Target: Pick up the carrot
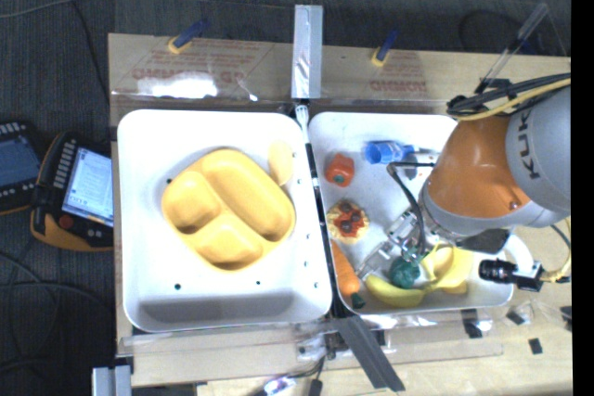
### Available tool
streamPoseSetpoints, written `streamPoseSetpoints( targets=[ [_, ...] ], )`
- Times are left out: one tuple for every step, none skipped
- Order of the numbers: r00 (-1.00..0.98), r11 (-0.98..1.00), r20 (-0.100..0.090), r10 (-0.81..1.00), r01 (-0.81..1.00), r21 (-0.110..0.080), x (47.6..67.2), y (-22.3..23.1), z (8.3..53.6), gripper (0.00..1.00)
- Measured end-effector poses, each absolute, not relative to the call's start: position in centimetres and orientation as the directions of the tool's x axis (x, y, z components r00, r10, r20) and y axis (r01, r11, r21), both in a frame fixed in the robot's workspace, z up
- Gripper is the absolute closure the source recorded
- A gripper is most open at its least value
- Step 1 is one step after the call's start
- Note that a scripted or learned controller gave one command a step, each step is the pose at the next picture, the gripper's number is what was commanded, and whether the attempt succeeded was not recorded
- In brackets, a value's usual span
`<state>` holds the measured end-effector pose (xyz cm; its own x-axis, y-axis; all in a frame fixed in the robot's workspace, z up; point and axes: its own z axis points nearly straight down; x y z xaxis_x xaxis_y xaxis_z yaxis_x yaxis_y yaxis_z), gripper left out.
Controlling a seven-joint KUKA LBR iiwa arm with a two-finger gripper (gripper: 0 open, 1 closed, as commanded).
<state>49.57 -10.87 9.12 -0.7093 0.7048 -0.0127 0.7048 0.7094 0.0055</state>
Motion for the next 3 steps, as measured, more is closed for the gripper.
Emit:
streamPoseSetpoints(
  targets=[
    [-0.886, 0.887, -0.021, 0.462, 0.462, 0.007, 49.1, -10.38, 9.14, 0.0],
    [-0.986, 0.986, -0.021, 0.167, 0.167, 0.001, 49.83, -9.41, 9.14, 0.0],
    [-1.0, 1.0, -0.017, -0.022, -0.021, -0.002, 48.98, -9.8, 9.18, 0.0]
  ],
)
